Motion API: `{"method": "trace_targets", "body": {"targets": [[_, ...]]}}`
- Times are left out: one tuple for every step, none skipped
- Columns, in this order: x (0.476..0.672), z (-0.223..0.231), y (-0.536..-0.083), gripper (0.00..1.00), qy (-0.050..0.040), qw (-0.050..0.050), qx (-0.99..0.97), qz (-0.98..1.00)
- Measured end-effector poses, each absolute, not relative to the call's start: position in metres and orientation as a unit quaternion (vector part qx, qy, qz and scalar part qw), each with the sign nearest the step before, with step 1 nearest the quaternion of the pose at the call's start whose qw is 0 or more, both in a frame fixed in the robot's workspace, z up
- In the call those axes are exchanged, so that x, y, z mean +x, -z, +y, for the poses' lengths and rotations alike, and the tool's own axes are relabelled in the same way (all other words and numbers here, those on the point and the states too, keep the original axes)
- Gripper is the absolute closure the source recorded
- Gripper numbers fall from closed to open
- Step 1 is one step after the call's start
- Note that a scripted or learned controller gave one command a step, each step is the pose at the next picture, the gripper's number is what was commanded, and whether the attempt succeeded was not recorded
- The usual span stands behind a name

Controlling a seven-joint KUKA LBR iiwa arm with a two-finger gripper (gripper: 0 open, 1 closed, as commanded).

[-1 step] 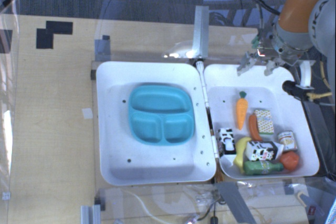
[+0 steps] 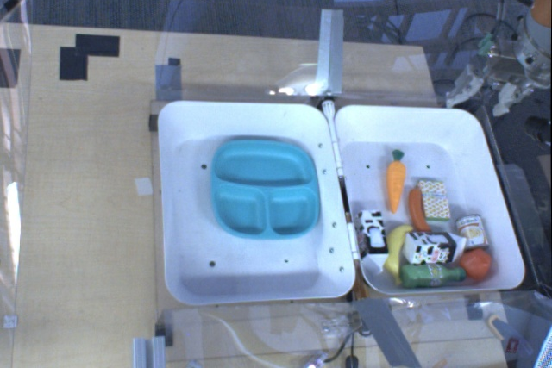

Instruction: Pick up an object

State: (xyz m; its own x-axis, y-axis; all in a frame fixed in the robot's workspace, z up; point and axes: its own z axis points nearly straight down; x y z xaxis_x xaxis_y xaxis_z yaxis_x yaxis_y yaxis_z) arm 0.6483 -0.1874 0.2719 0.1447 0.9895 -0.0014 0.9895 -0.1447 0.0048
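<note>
The right white plastic bin (image 2: 466, 129) has open floor across its far half. Toward its near edge, an orange toy carrot (image 2: 395, 179), a small cow-patterned carton (image 2: 429, 248), a green bottle (image 2: 431, 275) and other items crowd together, touching.

Arm (image 2: 533, 30): cut off by the right edge, wrist end blurred, grasping part indistinct. Yellow item (image 2: 397, 244): partly hidden behind the cow-print carton (image 2: 429, 249) and green bottle (image 2: 431, 275). Small can (image 2: 471, 229): label too small to read. Bench (image 2: 78, 211): cropped left and below.
</note>
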Motion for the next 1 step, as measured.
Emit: {"method": "trace_targets", "body": {"targets": [[0.6225, -0.1367, -0.1284, 0.00, -0.0008, 0.000, 0.645, 0.764]]}}
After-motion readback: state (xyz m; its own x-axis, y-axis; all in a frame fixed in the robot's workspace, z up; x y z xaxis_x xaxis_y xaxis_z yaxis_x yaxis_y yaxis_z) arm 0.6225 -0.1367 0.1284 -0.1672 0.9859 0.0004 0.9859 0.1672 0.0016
